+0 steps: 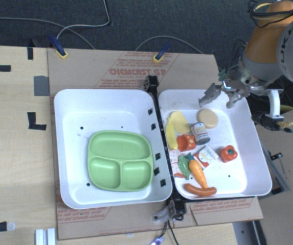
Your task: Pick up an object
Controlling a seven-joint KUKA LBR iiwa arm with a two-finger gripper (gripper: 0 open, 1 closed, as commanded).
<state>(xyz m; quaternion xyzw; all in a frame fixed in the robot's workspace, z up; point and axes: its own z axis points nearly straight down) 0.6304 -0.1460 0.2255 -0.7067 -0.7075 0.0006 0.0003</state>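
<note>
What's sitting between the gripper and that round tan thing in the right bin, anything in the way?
Nothing visible does. The gripper is spread open at the right bin's far edge, and the round tan piece lies just below it with bare white floor between. The yellow banana and small can lie off that path.

Arm (271, 40) mostly rounded, chunky, grey shell on far right side. Big orange band above wrist, kinda glossy, dark cable looped over top of it. Wrist section below goes pale grey/silver, ring-shaped. Gripper (221, 97) small, grey metal, two thin fingers (208, 95), bit of blue-ish detail near base. White bracket-looking part hanging beside wrist, dark bits under it.
</note>
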